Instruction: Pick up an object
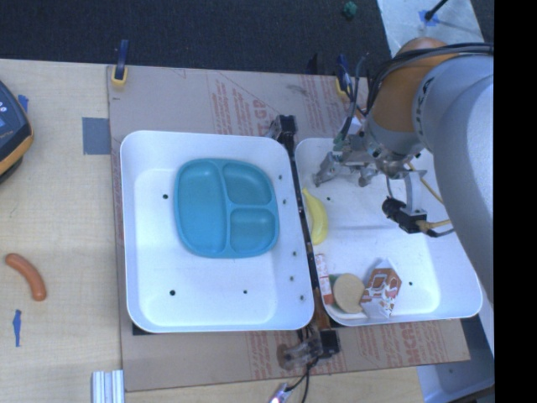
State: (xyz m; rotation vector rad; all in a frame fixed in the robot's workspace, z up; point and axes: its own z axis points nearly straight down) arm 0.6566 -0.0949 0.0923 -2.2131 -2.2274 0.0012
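My gripper (345,177) hangs over the far left part of the right bin (419,309), its two fingers spread apart with nothing between them. A yellow banana (315,217) lies just below it, along the bin's left wall. At the bin's near edge sit a round tan disc (346,292) and a red-and-white carton (383,290), side by side. The arm covers the bin's far right corner.
The left bin (151,300) holds a blue divided plate (226,206). A sausage (27,275) lies on the bench far left, and a dark device (10,133) sits at the left edge. A black cable part (407,217) hangs from the arm over the right bin.
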